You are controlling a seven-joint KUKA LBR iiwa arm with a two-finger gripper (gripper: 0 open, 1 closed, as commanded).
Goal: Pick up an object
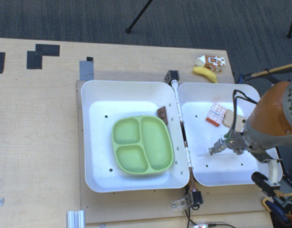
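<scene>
At the lower edge of the frame, a small clear clip and a tangle of wires [191, 201] sit on the pale wood tabletop [36, 141], just below the seam between the two bins.

Above them, the right bin [202, 172] is a shallow white plastic tray with rounded corners. The gripper [215, 149] hangs over its bare middle floor, reaching in from the right on the grey arm with its glossy orange band [275, 110]. Its metal fingers [217, 148] look spread and hold nothing, though the angle makes this hard to judge. I read this as the approach step: nothing is grasped yet.

The likely targets lie further up in the same bin, near its upper right: a flat red-and-white patterned packet [215, 114] and, just beside it, a tan rounded piece [228, 118] partly behind a black cable. The next move calls for shifting the gripper toward the upper right, over one of them, then descending. The packet lies flat, so the fingers would need to catch an edge.

In the left bin [96, 127] rests a matte light-green plate [143, 145] with three compartments and soft corners; a small brown object [162, 113] sits at its upper right edge.

Furthest off, beyond the bins on the tabletop, lie a yellow banana [204, 73] and a small printed carton [212, 61], then dark carpet [89, 8].
</scene>
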